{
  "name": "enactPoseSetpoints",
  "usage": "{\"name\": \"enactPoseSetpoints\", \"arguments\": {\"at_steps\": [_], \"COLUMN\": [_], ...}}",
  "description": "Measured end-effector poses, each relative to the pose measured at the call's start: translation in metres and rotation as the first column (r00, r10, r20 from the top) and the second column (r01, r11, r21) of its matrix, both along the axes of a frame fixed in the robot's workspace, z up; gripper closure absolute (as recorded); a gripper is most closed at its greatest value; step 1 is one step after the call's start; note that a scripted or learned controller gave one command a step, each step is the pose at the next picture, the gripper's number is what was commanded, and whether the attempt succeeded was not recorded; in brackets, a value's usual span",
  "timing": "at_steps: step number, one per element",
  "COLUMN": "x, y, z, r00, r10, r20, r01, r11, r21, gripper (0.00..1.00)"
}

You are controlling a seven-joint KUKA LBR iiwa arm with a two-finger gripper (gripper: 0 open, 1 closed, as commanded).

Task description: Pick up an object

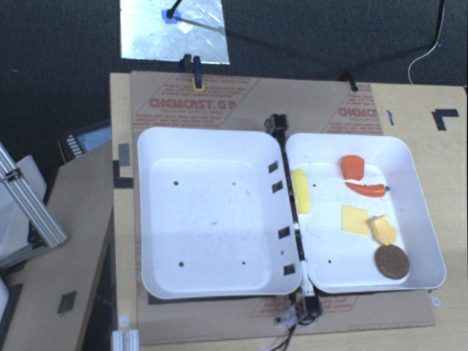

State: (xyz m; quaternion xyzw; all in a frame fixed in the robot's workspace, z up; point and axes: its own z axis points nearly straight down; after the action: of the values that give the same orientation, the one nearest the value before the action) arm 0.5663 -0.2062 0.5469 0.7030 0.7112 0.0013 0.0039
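at the far left an aluminium rail (29, 203) slants beside a low grey side surface, just off the edge of the desk (121, 93), which is covered with a printed brown cardboard sheet. beyond the desk's back edge a shiny silver sheet (174, 20) lies on the dark floor, and a small blue clamp (196, 68) sits on the desk's rim just below it. the left bin (212, 210) is white and shallow, with a few small dark dots on its floor. it touches the right bin (428, 218) along a seam of dark clips. every object to pick up lies in that right bin: a yellow corn cob (300, 190) lies lengthwise just beside the seam; further right an orange-red piece (352, 167) sits near the back wall, with a thin red chilli (367, 189) just in front of it. nearer the front a flat pale yellow slice (355, 220) touches a yellow chunk (384, 230) on its right side, and a round brown disc (392, 261) lies just in front of the chunk, close to the front wall. a thin white cable (428, 50) loops over the floor at the top right. how far open the tool is, or whether it has hold of anything, i cannot tell.
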Motion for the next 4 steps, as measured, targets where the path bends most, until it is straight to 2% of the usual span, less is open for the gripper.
{"name": "enactPoseSetpoints", "arguments": {"at_steps": [1, 2, 3, 4], "x": [0.0, 0.0, 0.001, 0.001], "y": [0.0, 0.0, 0.0, 0.0], "z": [0.012, 0.011, 0.023, 0.023], "r00": [1.0, 1.0, 1.0, 1.0], "r10": [0.004, 0.005, 0.009, 0.01], "r20": [0.005, 0.004, 0.008, 0.007], "r01": [-0.004, -0.005, -0.009, -0.01], "r11": [1.0, 1.0, 1.0, 1.0], "r21": [-0.003, -0.002, -0.005, -0.004], "gripper": [1.0, 0.0, 1.0, 0.0]}}
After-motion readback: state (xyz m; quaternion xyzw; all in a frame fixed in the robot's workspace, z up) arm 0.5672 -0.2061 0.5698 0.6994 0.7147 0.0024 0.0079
